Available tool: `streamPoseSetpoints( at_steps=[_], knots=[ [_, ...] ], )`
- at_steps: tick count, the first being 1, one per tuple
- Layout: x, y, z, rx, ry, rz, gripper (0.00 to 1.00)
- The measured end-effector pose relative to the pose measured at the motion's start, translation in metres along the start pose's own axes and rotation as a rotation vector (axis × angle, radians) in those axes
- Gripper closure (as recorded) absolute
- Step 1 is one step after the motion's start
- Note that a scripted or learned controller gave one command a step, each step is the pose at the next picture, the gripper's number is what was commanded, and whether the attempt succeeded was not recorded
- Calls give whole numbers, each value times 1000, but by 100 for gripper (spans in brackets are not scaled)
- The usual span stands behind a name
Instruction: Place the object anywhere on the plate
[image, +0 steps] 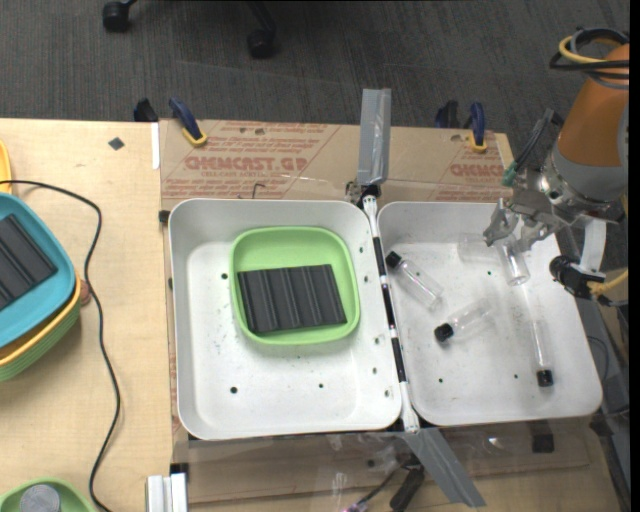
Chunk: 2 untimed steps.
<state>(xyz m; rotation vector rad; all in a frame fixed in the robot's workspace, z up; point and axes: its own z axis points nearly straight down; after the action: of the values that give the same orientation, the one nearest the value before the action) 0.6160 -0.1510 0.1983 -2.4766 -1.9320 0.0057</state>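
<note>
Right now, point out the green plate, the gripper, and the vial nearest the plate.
green plate (343, 252): camera view, on its bare right rim.
gripper (515, 243): camera view, midway between its fingertips.
vial (413, 279): camera view, on its clear body, right bin.

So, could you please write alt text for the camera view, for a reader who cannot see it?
A grey-and-orange arm's gripper hovers over the right white bin, where clear vials with black caps lie scattered. The left bin holds a green plate bearing a dark ribbed insert.
</note>
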Motion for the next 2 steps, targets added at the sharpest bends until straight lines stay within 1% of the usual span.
streamPoseSetpoints(
  at_steps=[1,2],
  knots=[
    [0,0,0,0,0,0,0],
    [-19,-11,-19,-1,0,204,0]
  ],
)
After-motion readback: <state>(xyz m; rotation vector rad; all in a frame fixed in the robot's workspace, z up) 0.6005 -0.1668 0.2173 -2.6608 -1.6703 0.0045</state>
